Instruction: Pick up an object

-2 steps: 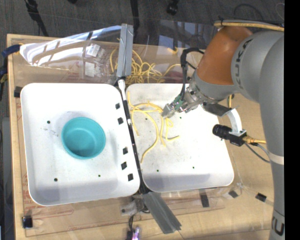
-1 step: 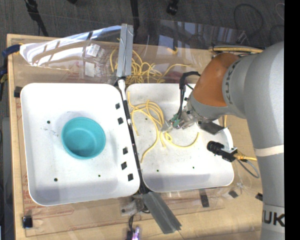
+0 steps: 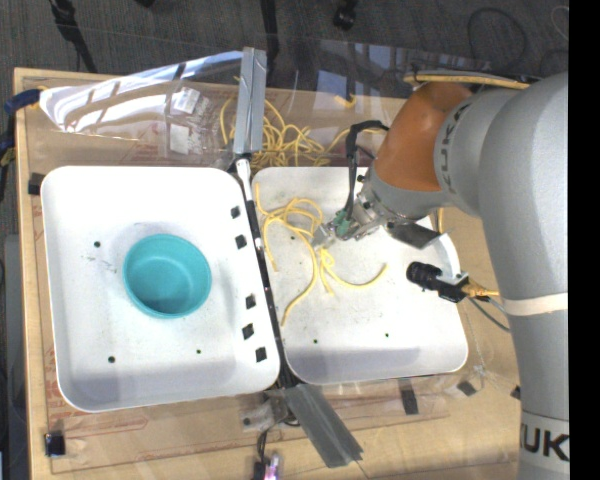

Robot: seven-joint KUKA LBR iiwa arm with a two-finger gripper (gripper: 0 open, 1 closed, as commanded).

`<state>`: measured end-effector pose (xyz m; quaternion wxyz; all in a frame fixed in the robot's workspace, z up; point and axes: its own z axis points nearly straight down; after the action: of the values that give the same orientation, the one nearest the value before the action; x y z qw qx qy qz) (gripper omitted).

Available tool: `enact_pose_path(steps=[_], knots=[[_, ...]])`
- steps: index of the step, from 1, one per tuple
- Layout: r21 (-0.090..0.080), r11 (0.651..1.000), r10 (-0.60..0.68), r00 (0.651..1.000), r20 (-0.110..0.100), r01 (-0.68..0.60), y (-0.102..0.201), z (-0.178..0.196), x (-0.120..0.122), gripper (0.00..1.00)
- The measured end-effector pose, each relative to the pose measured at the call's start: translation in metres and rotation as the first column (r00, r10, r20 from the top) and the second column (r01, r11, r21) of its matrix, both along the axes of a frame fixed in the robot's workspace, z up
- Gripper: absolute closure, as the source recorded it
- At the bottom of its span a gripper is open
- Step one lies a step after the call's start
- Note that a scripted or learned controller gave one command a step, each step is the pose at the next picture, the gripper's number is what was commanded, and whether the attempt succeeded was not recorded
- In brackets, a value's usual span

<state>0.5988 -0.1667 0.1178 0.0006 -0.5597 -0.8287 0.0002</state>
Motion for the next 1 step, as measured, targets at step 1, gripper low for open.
enact_pose_path(steps=[1], knots=[[0.001, 0.999, 0.048, 0.999, -0.001, -0.048, 0.0052, -0.0260, -0.0230, 0.00]])
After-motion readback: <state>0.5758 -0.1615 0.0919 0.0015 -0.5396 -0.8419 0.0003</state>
